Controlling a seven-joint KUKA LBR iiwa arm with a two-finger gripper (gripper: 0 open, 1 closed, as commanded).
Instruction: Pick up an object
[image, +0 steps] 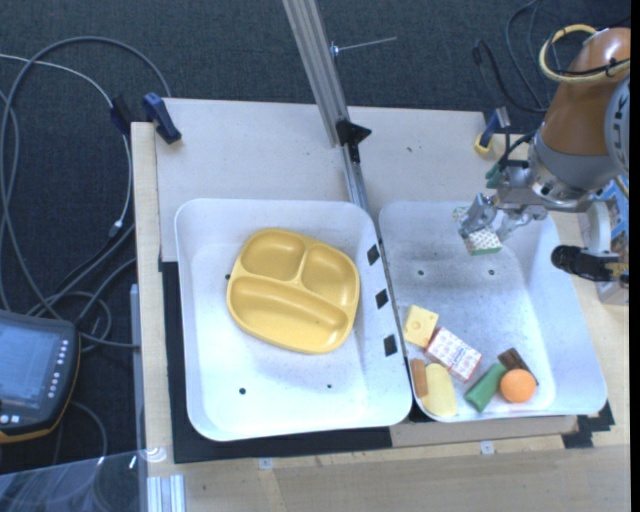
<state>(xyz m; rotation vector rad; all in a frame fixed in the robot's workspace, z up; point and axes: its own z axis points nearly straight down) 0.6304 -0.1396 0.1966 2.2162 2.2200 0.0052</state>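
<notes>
Pincer (484, 226) gripping a small patterned block (484, 239), above right white bin (560, 330), dark floor (70, 130) with cables

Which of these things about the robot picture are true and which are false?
1. The yellow divided plate lies in the left bin. True.
2. The orange ball sits on the yellow plate. False: it lies in the right bin, near its front right corner.
3. The pincer has a small checkered block between its fingers, above the right bin. True.
4. The cheese wedge lies in the left bin. False: it lies in the right bin, next to the red-and-white checkered block.
5. The green block lies right beside the orange ball. True.
</notes>
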